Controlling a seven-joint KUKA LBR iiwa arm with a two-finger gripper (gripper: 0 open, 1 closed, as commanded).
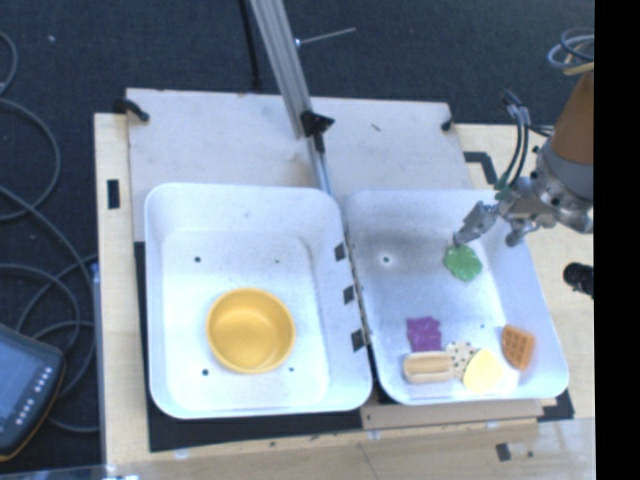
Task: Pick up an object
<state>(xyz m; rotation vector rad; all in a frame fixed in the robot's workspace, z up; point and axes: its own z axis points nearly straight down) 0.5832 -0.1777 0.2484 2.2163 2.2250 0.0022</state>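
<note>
Hovering claw (492, 226) looks spread open, nothing gripped yet; green piece (462, 263) sits just below it, so pickup's still pending.

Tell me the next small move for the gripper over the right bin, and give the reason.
Probably a short descent onto the green object. The gripper sits just above and to the right of it in the right bin, nothing shows between its fingers, and the green piece lies apart from the purple block and the other items, so it looks like the nearest uncrowded target.
</note>
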